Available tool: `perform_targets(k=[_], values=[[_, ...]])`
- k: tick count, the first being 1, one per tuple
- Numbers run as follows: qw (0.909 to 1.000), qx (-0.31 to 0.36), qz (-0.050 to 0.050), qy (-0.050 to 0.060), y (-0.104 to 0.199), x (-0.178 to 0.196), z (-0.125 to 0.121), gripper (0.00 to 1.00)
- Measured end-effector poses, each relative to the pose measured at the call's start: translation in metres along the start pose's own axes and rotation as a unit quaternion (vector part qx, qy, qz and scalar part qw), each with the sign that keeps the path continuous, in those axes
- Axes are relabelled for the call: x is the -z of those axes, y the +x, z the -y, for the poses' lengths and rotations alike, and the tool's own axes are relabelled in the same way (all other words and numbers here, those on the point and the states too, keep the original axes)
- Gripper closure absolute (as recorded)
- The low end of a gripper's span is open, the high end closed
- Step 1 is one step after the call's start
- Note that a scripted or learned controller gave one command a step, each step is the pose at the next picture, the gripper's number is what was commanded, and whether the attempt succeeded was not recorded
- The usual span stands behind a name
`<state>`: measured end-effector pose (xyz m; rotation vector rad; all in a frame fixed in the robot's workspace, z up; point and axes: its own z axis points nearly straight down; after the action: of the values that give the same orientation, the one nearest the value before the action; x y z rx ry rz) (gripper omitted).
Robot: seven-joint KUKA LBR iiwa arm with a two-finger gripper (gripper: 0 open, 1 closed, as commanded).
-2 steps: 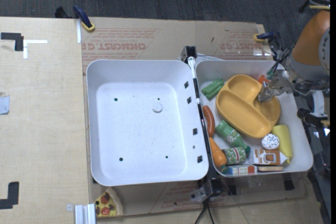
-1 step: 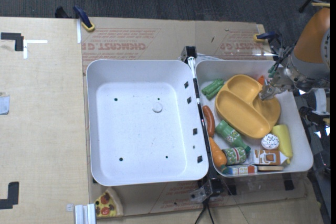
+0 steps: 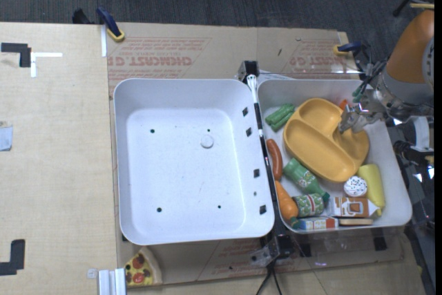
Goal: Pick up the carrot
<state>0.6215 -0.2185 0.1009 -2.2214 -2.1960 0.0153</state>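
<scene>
A: Jaws point(image 3: 347, 122) sit low over the right bin point(image 3: 397, 169), right above the yellow divided plate point(image 3: 324, 145). Spread? Too small and dark, cannot tell. Nothing visibly held.

B: Carrot?

A: Carrot point(image 3: 284, 200) lies along the left wall of the right bin, near the front, orange, fat end toward the front edge. Well apart from the jaws; the plate is between them.

B: What's touching it?

A: Red sausage-like piece point(image 3: 275, 158) just behind it, same wall. Green can point(image 3: 302, 176) and a labelled can point(image 3: 311, 204) just to its right. Small green carton point(image 3: 312, 223) near its front end.

B: Rest of that bin?

A: Green bean-like item point(image 3: 280, 115) at the back left, beside the plate. White cupcake with dots point(image 3: 356, 186), yellow wedge point(image 3: 373, 184), orange-and-white box point(image 3: 352, 207) at the front right.

B: Left bin?

A: Left bin point(image 3: 131, 162), white, just a small pale disc point(image 3: 207, 142) near its middle.

B: Arm?

A: Grey arm with its orange band point(image 3: 414, 48) comes in from the right edge.

B: Outside the bins?

A: Cardboard sheet point(image 3: 179, 55) under both bins on the worktop point(image 3: 52, 169), blue clamps point(image 3: 110, 24) at the back, toy pizza slice point(image 3: 140, 270) at the front left.
</scene>
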Motion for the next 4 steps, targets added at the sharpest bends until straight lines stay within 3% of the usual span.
perform_targets(k=[1, 2, 3, 4], values=[[0.9998, 0.020, -0.001, 0.002, -0.002, 0.000, -0.008, 0.00], [0.9907, 0.135, 0.004, -0.017, 0.000, -0.003, 0.032, 0.00], [0.9996, -0.010, -0.008, 0.025, -0.002, -0.003, 0.007, 0.00], [0.9909, -0.128, -0.005, 0.042, 0.001, -0.005, -0.013, 0.00]])
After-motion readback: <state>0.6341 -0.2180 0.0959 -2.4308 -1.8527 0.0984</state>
